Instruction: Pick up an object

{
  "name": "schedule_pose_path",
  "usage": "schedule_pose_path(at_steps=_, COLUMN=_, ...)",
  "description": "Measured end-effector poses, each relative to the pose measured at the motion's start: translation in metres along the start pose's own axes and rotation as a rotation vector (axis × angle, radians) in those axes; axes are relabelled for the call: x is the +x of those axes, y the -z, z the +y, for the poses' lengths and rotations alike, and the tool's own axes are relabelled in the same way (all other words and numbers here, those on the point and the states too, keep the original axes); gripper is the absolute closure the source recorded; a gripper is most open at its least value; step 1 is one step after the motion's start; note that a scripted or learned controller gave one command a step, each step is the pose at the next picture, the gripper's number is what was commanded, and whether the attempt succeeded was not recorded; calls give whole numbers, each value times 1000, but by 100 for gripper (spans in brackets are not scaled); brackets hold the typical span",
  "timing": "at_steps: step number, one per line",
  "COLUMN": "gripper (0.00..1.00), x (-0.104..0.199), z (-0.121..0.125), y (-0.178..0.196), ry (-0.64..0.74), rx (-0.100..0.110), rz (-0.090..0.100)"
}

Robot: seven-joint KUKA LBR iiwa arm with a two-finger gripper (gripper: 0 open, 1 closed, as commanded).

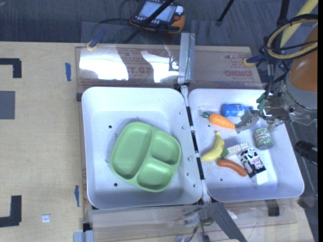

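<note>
Over the right bin [282, 185] you see the gripper [254, 119] hanging above the upper right part of the bin, its metal fingers [244, 123] spread apart with nothing between them. One fingertip points down toward the gap between the toy carrot [221, 120] and the small round can [263, 137], and it is not possible to tell whether it touches the bin floor. The blue object [234, 109] lies just behind the carrot, near the bin's back wall, partly tucked under the gripper. Below the carrot you find the banana [214, 148], and just beside its lower end the orange-red sausage shape [233, 167]. The black-and-white carton [252, 161] lies tilted next to the sausage, its print too small to read; the can's label is likewise illegible. In the left bin [96, 135] you have the green divided plate [145, 156] with three compartments, lying flat and slightly off centre. Behind both bins a cardboard panel [222, 69] carries red printed lettering that appears upside down and blurred, so you cannot read it.
</note>
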State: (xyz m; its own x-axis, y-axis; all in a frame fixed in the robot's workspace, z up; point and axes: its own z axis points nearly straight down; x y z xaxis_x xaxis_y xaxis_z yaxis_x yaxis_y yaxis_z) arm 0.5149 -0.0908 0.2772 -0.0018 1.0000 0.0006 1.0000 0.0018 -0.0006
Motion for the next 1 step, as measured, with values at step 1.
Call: schedule_pose_path(at_steps=1, gripper=0, x=-6, z=-35, y=-118, ry=-64, rx=0, rz=0)
